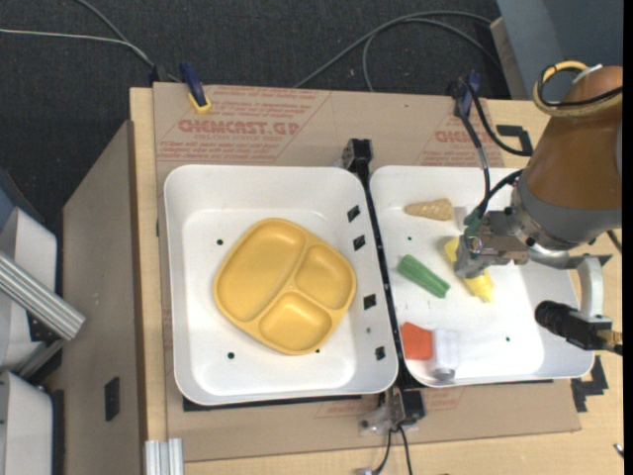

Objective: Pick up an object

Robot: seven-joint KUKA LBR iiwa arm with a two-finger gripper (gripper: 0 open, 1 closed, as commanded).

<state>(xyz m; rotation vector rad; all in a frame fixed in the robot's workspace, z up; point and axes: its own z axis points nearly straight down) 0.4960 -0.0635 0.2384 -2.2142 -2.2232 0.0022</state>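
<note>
My gripper (pixel 473 263) hangs low over the right bin (pixel 554 359), right above a yellow object (pixel 479 285) whose ends stick out at its left and below it. The gripper's body hides most of that yellow piece. A green block (pixel 423 276) lies just to the left of the gripper. A tan, cone-like piece (pixel 429 209) rests near the bin's back wall. An orange block (pixel 417 341) and a clear pale item (pixel 445 352) sit at the front left corner of the right bin.
The left bin (pixel 188 295) holds a yellow divided plate (pixel 285 284) in its middle. A black divider with clips (pixel 368 255) runs between the two bins. The arm's grey and orange body (pixel 579 156) looms over the right bin's back right part.
</note>
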